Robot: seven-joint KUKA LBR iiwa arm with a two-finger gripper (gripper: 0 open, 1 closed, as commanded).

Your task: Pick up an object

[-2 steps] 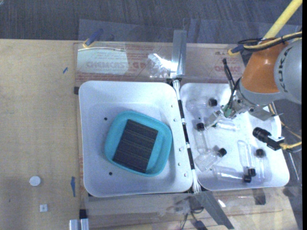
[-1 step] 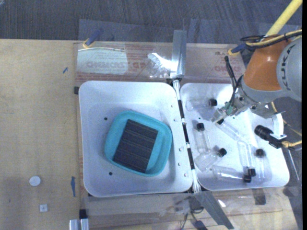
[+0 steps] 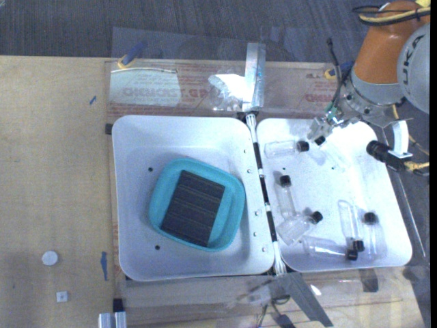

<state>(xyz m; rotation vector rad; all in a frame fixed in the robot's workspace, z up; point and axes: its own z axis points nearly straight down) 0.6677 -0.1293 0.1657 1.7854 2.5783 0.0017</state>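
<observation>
Clear plastic vials w/ black caps lie scattered in the right bin (image 3: 403, 248), all on their sides: one near the top-left corner (image 3: 281, 147), one just below it by the divider (image 3: 285, 191), a short one lower down (image 3: 295, 227), one along the bottom edge (image 3: 326, 249), and one further right (image 3: 347, 220). A loose black cap (image 3: 370, 218) sits beside that last vial. These are the pick candidates; none is lifted.

Left bin (image 3: 130, 183) has a teal tray (image 3: 232, 200) carrying a dark ribbed block (image 3: 193, 207); well apart from the arm, prob not the target this go.

KUKA arm (image 3: 386, 53) comes in from the right, orange band visible, wrist tilted down over the top of the right bin. Gripper (image 3: 319, 132) hangs at the bin's upper edge, near the capped end of the top-left vial but not touching it as far as I can see. Jaws too small and cluttered to read, so can't tell if apart or together. Nothing seen between them.

Step, judged: approach/pre-grasp, pick not yet made. Task early.

Next move needs: lower and shift slightly left so the tool straddles the top-left vial's body across its narrow width, then close. Risk: vial is round, slick and clear, so it may roll or squirt out toward the bin wall.
</observation>
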